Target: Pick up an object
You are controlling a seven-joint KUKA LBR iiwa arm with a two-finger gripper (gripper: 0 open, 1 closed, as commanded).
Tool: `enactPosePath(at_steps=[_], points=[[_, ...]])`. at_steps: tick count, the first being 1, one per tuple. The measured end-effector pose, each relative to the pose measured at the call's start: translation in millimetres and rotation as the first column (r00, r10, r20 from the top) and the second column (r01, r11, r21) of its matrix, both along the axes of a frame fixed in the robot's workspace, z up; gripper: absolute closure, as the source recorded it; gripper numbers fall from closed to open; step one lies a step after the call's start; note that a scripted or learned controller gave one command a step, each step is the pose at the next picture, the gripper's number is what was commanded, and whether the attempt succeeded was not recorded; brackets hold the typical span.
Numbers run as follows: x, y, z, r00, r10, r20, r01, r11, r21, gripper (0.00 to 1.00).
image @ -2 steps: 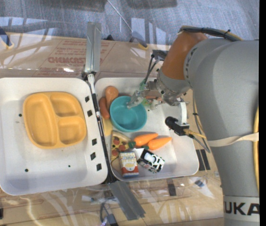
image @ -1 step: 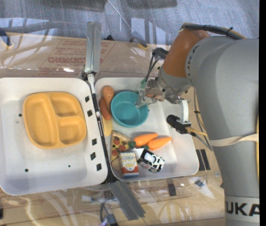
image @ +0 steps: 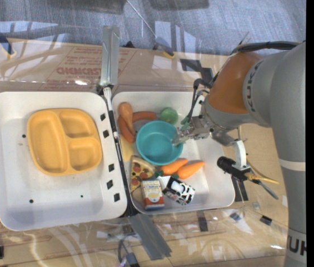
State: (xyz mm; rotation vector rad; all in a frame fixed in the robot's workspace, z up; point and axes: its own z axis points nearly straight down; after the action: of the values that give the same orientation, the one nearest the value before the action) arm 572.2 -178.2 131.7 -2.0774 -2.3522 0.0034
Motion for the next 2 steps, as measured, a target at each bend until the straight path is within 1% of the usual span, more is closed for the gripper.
enactPosePath(at_steps=[1,2], points=[[-0.1,47.5,-32.3,0.981,-0.192,0.028,0.193,0.981,-0.028,1.00],[12.7,54.9,-33.0,0.931,-0.365,0.030,0.366,0.930,-0.029,1.00]])
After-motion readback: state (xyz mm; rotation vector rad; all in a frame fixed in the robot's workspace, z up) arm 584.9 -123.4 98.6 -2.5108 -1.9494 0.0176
